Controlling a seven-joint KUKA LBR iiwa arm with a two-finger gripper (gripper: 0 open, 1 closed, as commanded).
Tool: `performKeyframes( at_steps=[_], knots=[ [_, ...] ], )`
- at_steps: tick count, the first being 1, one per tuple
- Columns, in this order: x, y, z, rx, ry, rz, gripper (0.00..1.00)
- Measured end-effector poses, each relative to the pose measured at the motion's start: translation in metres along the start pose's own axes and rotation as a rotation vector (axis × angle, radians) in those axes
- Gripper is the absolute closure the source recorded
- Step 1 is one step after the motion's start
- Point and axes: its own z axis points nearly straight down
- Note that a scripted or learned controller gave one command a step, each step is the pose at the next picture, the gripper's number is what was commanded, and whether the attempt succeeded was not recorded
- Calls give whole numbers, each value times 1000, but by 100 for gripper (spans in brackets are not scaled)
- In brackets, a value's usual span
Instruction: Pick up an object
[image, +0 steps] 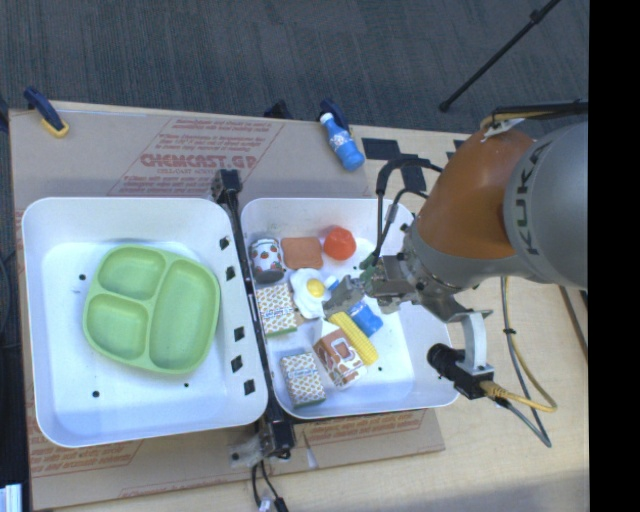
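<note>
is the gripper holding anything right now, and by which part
Cannot be told. The gripper sits low in the right bin among the toy fried egg and yellow block, but no grasp shows.

We see our grey arm (545, 200) reach in from the right. Its orange band (475, 200) sits just behind the wrist. Our gripper (345, 293) hangs low at the arm's far left end, pointing left and down.
</note>
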Motion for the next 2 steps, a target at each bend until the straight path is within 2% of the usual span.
performKeyframes(
  at_steps=[1,2],
  knots=[
    [12,-6,117,-25,-8,-2,0],
    [9,-4,105,-29,-12,-4,100]
  ],
)
